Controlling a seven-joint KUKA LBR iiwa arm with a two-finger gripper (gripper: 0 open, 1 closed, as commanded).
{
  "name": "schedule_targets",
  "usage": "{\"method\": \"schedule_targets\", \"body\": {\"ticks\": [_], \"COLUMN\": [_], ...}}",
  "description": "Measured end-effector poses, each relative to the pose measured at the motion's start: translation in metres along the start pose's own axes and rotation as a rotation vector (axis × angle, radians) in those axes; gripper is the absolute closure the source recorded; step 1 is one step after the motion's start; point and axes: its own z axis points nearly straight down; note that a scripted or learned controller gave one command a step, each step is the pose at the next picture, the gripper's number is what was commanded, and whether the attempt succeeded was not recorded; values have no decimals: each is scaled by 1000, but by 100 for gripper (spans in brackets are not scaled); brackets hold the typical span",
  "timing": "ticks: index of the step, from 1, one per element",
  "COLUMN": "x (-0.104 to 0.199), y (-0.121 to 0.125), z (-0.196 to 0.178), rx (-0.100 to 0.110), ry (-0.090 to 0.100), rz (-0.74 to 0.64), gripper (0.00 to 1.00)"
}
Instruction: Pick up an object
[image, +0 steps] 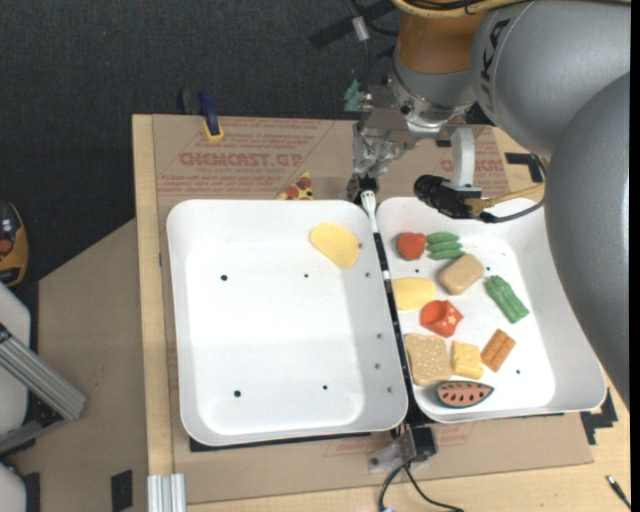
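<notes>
The grey arm (560, 130) reaches in over the surface's far right corner, its claw (366, 180) poised above the bins' far shared rim, grasping nothing. A yellow piece (335, 244) lies in the left bin (200, 330) by its far right corner; small toy foods (450, 320) crowd the right bin (560, 380).

Brown printed board (250, 150) atop dark carpeted floor (90, 60), aluminium rail (40, 375) at left edge

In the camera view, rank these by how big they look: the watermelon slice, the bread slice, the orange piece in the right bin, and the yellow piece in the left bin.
Largest to smallest:
1. yellow piece and bread slice, too alike to separate
2. watermelon slice
3. orange piece
</notes>
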Motion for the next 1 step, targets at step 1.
{"method": "schedule_targets", "body": {"ticks": [1], "x": [65], "y": [-1], "z": [-84], "rx": [4], "ry": [2], "rz": [2], "gripper": [100]}}
